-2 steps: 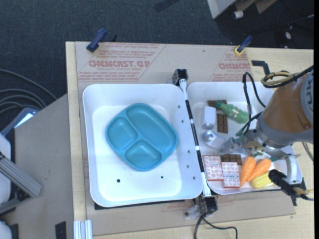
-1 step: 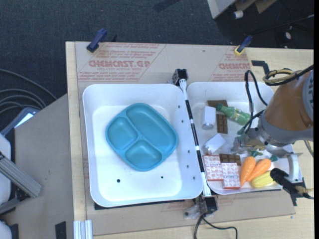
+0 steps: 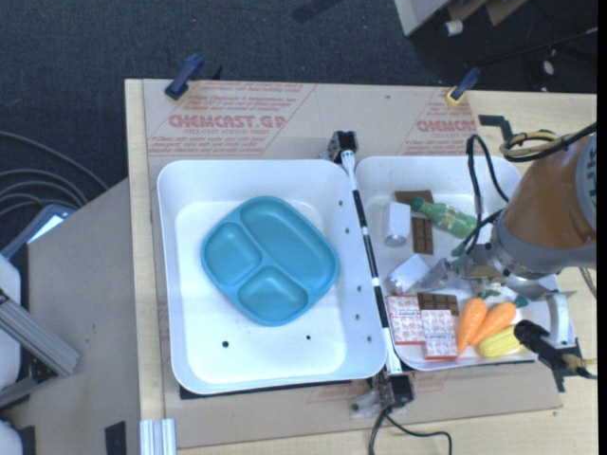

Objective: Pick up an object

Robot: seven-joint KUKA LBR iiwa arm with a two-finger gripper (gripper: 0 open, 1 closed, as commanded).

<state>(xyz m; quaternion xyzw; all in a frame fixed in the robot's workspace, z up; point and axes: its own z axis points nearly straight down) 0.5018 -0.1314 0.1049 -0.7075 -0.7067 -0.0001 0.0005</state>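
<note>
The right bin (image 3: 417,166) holds several small items: a green bottle (image 3: 446,218) lying across a brown bar (image 3: 423,241), a white block (image 3: 397,221), a white wedge (image 3: 408,274), a red-and-white patterned box (image 3: 422,326), a small brown bar (image 3: 438,301), two orange carrots (image 3: 471,320) and a yellow piece (image 3: 499,346). My gripper (image 3: 457,273) hangs low over the middle of this bin, just right of the white wedge and above the carrots. The grey wrist and orange band (image 3: 555,202) hide the bin's right side. Nothing can be seen held.
A blue divided plate (image 3: 270,259) lies in the left bin (image 3: 171,254). A black hinge strip (image 3: 362,245) runs between the bins. Black cables (image 3: 484,173) loop over the right bin's far corner. Clamps (image 3: 185,74) sit at the board's back edge.
</note>
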